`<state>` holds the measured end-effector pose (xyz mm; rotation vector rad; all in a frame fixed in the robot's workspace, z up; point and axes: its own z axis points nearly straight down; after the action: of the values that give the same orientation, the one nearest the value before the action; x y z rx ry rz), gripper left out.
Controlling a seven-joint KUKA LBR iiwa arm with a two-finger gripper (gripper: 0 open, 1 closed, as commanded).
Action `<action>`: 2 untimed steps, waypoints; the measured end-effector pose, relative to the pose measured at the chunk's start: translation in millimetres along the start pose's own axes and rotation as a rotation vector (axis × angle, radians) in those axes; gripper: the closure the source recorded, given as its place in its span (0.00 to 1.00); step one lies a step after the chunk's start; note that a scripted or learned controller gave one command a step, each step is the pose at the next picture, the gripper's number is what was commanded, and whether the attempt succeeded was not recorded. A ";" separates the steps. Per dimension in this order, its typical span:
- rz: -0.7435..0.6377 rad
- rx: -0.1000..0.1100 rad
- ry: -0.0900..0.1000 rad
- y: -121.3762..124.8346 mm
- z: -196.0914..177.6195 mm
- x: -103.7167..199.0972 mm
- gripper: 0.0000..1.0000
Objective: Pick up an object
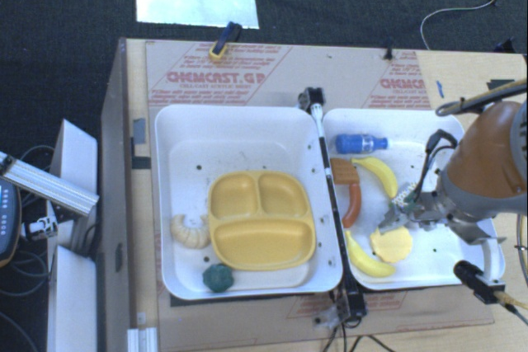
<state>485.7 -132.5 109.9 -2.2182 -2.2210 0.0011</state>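
Grey gripper (399, 214) hangs low in the right bin (429, 128); whether it is wide or narrow, I cannot tell. Just near of it lies a yellow disc (393, 244), with a banana (366, 258) to the left. Left bin (177, 177) holds a yellow tray (261, 220).

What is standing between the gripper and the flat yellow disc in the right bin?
Nothing visible. The gripper hangs just above the upper left edge of the yellow disc, with no object between them. The lower banana lies close beside the disc on its left, and the sausage is farther up-left, both out of the path.
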 end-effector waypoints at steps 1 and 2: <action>-0.001 -0.015 -0.006 64.3 21.0 2.7 0.00; -0.006 -0.002 -0.004 168.5 20.8 23.5 0.00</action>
<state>654.2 -108.7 88.7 -2.2141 -2.2308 0.0042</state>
